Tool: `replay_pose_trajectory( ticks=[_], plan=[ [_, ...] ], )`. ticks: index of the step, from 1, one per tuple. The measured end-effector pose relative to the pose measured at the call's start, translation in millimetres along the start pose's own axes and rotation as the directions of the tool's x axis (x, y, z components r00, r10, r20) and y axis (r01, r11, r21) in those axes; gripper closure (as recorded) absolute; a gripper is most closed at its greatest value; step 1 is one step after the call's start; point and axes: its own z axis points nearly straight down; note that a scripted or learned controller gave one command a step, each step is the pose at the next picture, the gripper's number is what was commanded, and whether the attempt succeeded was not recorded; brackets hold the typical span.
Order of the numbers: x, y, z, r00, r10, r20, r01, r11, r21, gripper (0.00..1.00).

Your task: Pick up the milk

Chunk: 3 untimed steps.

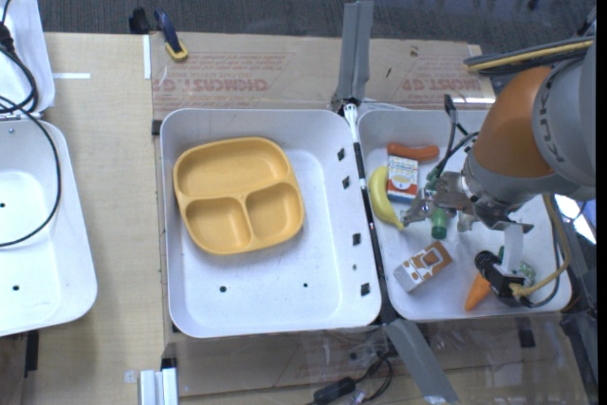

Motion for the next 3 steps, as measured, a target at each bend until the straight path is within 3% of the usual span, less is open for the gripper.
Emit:
replay_pose_trajectory(
  ticks=[1,2,3],
  plan=[
    [-6.4,-52.1,9.0,0.997,-0.074,-0.001,0.074,0.997,0.000,0.00],
    [-7.4,-51.1,-0.3,0.998,-0.070,0.000,0.070,0.998,-0.002,1.00],
    [80.3,-34.9,-91.5,0.995,-0.102,0.001,0.102,0.995,-0.002,1.00]
  ],
)
